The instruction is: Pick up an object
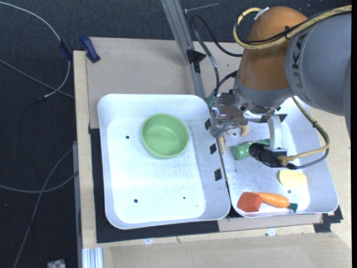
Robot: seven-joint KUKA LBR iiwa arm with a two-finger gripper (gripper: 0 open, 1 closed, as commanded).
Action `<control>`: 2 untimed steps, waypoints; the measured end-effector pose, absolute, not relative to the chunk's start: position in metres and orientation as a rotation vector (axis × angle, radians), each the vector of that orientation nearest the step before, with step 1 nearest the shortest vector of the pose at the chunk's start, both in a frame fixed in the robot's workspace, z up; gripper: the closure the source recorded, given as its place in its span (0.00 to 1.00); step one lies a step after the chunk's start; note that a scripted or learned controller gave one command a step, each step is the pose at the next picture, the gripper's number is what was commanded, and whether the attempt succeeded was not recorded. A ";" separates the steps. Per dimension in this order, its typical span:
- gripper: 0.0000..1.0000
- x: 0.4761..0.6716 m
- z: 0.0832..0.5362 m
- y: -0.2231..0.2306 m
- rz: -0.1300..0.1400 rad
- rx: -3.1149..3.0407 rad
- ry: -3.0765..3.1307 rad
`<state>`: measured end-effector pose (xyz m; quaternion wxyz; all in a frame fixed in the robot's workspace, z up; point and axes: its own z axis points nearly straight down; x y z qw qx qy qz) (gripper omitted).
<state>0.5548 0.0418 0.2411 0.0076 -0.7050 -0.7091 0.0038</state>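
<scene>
My claw (pixel 232 137) hangs in the right bin (pixel 254 177), just beside the green block (pixel 241 150) by the bin's left wall. Can't tell if it's spread or closed. Honestly I could clip that wall, or just nudge the block aside and grab nothing.

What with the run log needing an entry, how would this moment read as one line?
hand: over right bin left side, nothing seen held | left bin: green bowl | right bin: green piece, carrot, yellow piece
</scene>
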 end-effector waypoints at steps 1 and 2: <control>1.00 0.541 0.251 0.095 0.006 -2.205 -2.221; 0.00 0.541 0.250 0.090 0.010 -2.214 -2.214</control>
